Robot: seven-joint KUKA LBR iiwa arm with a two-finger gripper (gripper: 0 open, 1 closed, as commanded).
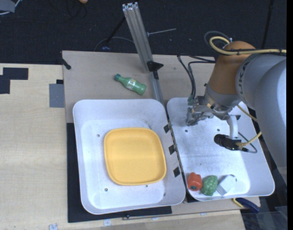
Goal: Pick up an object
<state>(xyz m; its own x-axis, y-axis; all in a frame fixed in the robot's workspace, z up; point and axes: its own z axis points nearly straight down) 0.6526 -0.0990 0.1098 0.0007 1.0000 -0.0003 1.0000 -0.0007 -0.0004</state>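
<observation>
Fingers [193,117] over right bin [254,186], state unclear, red pepper [194,181] near corner

Right bin [252,176] floor open; toys [206,183] crowd its near edge.

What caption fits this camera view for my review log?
Arm's gripper hovers over the right bin, away from the red, green and white toys in its near corner; a yellow plate fills the left bin.

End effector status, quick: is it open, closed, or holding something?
End effector: cannot be told; it hangs over the far left part of the right bin, and nothing shows in its grasp.
</observation>
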